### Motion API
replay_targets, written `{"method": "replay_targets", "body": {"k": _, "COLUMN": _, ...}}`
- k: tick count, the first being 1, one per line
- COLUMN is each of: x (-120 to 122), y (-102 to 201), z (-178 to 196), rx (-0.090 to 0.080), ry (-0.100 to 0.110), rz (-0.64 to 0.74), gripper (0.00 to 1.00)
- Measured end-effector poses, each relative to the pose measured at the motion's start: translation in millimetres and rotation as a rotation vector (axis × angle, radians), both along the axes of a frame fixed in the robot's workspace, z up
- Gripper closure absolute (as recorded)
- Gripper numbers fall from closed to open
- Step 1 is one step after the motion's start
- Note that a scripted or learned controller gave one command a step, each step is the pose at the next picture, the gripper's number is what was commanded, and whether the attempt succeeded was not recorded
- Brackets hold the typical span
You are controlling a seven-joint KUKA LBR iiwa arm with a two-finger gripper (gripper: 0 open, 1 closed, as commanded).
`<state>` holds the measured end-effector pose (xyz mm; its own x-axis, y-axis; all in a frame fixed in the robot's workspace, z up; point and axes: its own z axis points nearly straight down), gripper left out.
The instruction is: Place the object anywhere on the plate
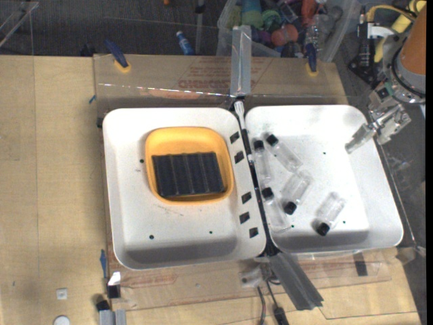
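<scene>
Two bins sitting side by side on the worktop [47, 181]. Left bin [125, 235] is holding the plate [189, 139], with a ridged block [188, 175] lying on it. Right bin [379, 222] is holding what look like four small vials [329, 212], scattered toward its left and front. Gripper [387, 122] is hanging over the right bin's back-right edge. Toy crate [284, 9] sitting behind both bins.
</scene>
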<state>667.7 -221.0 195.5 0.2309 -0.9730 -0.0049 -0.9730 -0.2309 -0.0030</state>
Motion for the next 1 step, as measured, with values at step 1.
{"method": "replay_targets", "body": {"k": 1, "x": -0.4, "y": 21.3, "z": 14.3, "rx": -0.001, "ry": -0.002, "rz": 0.201, "gripper": 0.0}}
